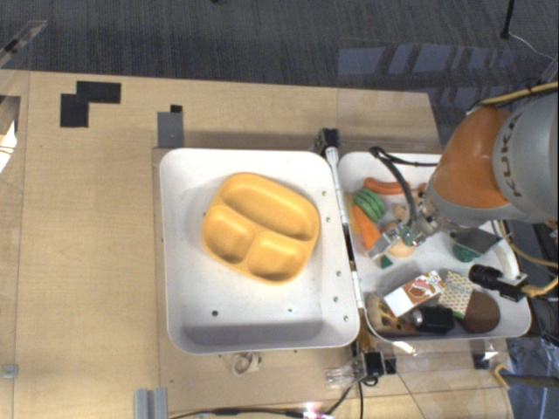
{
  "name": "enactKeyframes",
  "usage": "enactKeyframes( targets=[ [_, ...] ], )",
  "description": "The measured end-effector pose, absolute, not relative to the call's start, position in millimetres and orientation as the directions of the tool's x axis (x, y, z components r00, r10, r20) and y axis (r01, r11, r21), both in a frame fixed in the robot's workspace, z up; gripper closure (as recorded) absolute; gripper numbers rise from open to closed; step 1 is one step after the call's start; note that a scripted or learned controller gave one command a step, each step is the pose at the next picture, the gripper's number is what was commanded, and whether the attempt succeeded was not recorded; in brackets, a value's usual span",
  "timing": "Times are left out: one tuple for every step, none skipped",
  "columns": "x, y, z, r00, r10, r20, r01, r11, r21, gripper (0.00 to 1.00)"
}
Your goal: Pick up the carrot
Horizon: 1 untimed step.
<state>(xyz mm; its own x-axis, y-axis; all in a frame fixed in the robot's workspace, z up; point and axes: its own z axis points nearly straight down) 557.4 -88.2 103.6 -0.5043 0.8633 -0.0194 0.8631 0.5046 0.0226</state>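
Note:
The carrot (pixel 368 228), orange with a ribbed green top, lies at the left side of the right bin (pixel 515 326), close to the wall shared with the left bin. My gripper (pixel 397 236) hangs low just to the right of the carrot's orange end, right beside it or touching it. The grey arm with its orange band (pixel 472 168) reaches in from the right and covers the bin's upper right part. Nothing shows the carrot lifted; it rests on the bin floor.
A yellow three-part dish (pixel 259 225) sits in the left bin (pixel 188 312). The right bin also holds an orange-red piece (pixel 382 184), a teal item (pixel 465 252), a printed small box (pixel 419 291), a black object (pixel 434 319) and a brown one (pixel 481 311).

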Motion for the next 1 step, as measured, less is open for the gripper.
enactKeyframes(
  targets=[
    [601.3,-94.0,96.7,-0.418,0.908,-0.018,0.908,0.418,0.025,0.00]
  ],
)
